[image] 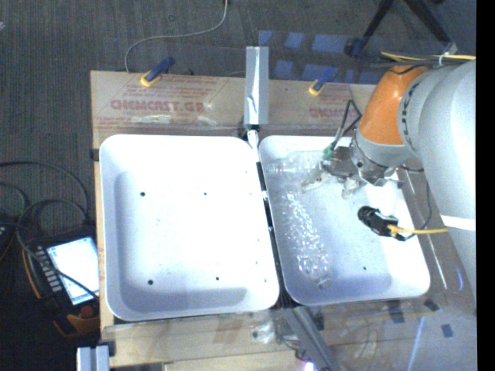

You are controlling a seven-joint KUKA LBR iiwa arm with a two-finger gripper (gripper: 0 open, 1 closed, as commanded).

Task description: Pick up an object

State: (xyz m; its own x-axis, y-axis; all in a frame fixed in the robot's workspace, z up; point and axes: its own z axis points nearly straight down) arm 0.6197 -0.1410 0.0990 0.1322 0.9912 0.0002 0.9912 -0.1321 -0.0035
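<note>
Clear plastic object (pixel 303 234): crinkled and see-through. It lies in the right bin (pixel 387 280), close along that bin's left wall. Glare on the white floor makes it hard to say whether it is one piece or several, or just where its edges run.
Long axis: runs from the bin's far left corner down towards its near edge, slanting a little to the view's right.
Tool (pixel 331 185): hangs over the far part of the right bin, just beside the object's upper end. Its two pale fingers seem to be spread apart, with nothing between them.
Relation that matters: the bulk of the object lies to the view's left of the tool and nearer the bin's front edge. Only its far end sits close to the tool.
Likely demand of the next move: a shift leftward and towards the front edge, then a descent with the fingers set across the narrow width, not along the length.
Left bin (pixel 116 207): bears a few small dark specks (pixel 143 194) on its floor.
Counter (pixel 178 107): a brown board under both bins.
</note>
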